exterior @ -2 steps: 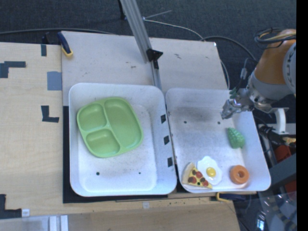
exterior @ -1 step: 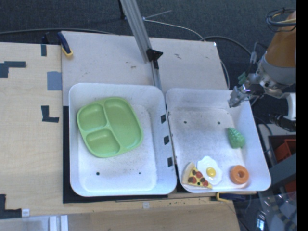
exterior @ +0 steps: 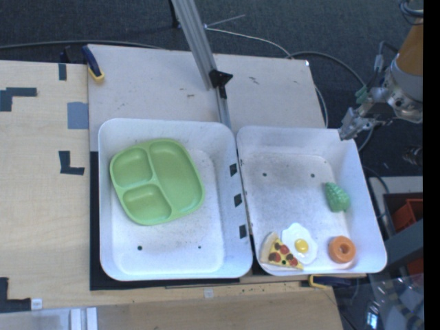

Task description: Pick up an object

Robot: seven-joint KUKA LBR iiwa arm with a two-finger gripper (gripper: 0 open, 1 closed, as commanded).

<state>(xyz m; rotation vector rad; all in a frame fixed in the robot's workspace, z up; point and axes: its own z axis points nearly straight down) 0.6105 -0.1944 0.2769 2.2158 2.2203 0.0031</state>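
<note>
Pincer (exterior: 349,126) hangs just past the far right corner of the right bin (exterior: 289,143), its state impossible to tell. Above it the arm (exterior: 405,67) enters from the right, orange band uppermost, wrist angled down and left. Along the bin's near right side lie a green toy (exterior: 337,196), a doughnut (exterior: 342,249), a fried egg (exterior: 300,242) and a pizza slice (exterior: 280,252). Left bin (exterior: 110,253) holds a green divided plate (exterior: 157,181).

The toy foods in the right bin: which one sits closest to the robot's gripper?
The green broccoli-like piece. It lies highest along the bin's right side, below the gripper; the pizza slice, fried egg and orange donut cluster at the near edge.
</note>
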